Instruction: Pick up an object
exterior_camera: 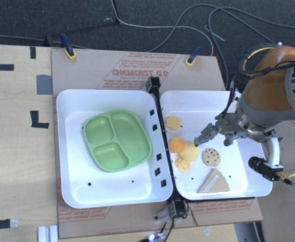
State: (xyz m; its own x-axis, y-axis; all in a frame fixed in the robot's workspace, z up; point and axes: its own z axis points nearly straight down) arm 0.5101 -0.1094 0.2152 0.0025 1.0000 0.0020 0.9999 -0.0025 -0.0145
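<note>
A pale wood-grain worktop (16, 150) with black tape marks fills the left side, and a brown cardboard sheet (137, 69) with red print lies on it, held by two blue-and-yellow clamps at its far edge. Dark carpet (47, 9) with trailing cables lies beyond. On the cardboard sit two white bins side by side. The left bin (69, 185) holds a green divided plate (117, 139). The right bin (238, 188) holds a pale yellow disc (173, 122), an orange ball (176, 145), yellow pieces (187, 157), a chocolate-chip cookie (211, 157) and a tan wedge (214, 181). The end effector (214, 136) hangs above the right bin just beyond the cookie; whether it is apart or together cannot be told.
</note>
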